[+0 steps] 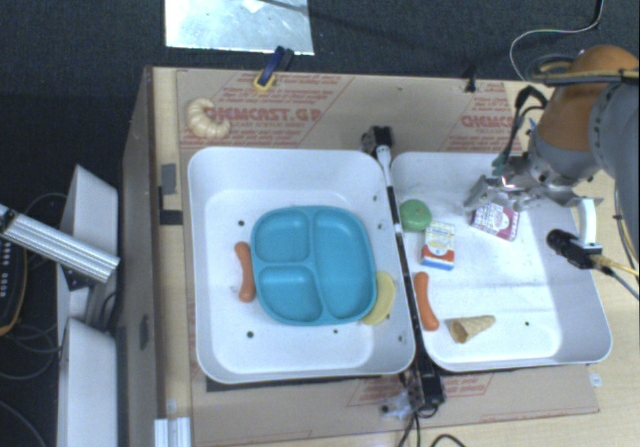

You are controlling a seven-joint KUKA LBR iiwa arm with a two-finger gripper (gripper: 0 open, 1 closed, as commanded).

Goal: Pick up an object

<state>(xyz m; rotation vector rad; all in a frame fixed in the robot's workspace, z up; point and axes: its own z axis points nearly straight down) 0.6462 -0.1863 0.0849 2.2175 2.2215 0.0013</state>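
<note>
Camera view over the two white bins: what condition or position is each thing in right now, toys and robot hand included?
Blue tray: flat in the left bin, compartments bare.
Left sausage: lying beside the tray.
Yellow slice: tucked at the tray's right edge.
Green round piece: resting in the right bin.
Small carton: lying flat.
Right sausage: lying flat.
Cone: on its side.
Pink packet: lying under the gripper.
</note>
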